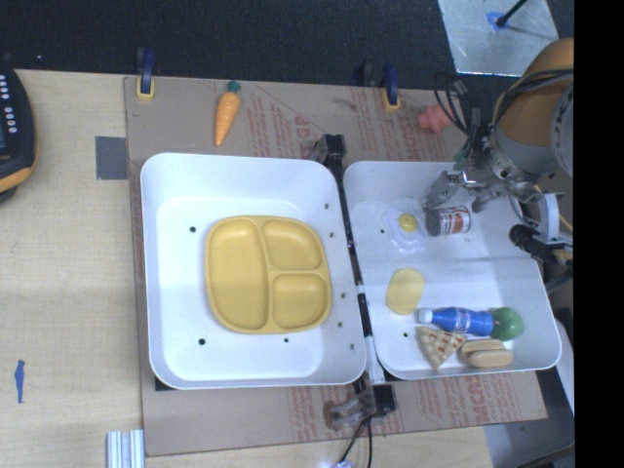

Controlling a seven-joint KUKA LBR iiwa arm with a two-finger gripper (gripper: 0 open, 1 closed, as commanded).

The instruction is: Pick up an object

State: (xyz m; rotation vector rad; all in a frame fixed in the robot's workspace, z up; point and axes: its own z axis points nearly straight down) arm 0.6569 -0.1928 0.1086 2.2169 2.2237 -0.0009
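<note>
Two white bins sat side by side on the bench. The left bin held a yellow tray with three compartments, lying flat near the bin's middle. The right bin held the smaller things.

The arm reached in from the right, over the far right corner of the right bin. Its gripper hung low at the far end of that bin, just above a can that lay on its side with a red label and a silvery end. The gripper looked to be touching or almost touching the can's far side, but whether the can sat between the fingers could not be told, nor whether the gripper was open or closed.

Just left of the can was a small yellow piece inside something clear and hard to make out. Nearer, toward the bin's left wall, lay a pale yellow lump. Along the near edge lay a blue bottle on its side with a white cap pointing left, a green ball touching its right end, a pizza slice and a bun just beside each other.

Outside the bins, a toy carrot lay on the cardboard beyond the left bin, and a pink thing lay beyond the right bin. A black and orange device sat at the far left edge of the bench.
</note>
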